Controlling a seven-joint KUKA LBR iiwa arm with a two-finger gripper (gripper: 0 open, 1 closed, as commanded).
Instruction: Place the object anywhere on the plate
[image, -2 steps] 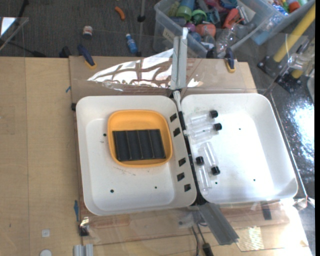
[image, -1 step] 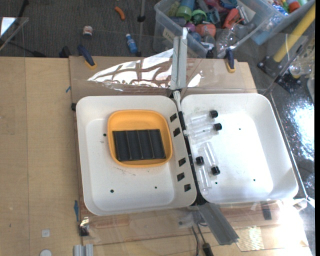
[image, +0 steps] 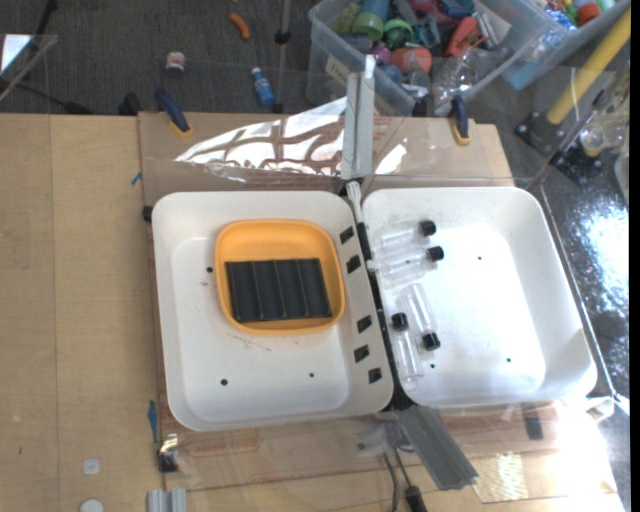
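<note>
- Orange plate (image: 279, 237) is sitting in your left bin (image: 190, 330), carrying a black ribbed block (image: 277, 290) across its middle; only its rim is offering bare room.
- Clear vials (image: 412, 250) with black caps are lying in the right bin (image: 500, 300), crowding its left wall just beside the divider (image: 360, 290).
- You're facing vials whose long axes are differing: upper pair crosswise, lower pair nearly lengthwise.
- You're getting no reading on the claw; I cannot tell its state.

Orange plate (image: 279, 238), seemingly black ribbed object (image: 277, 290)
</note>
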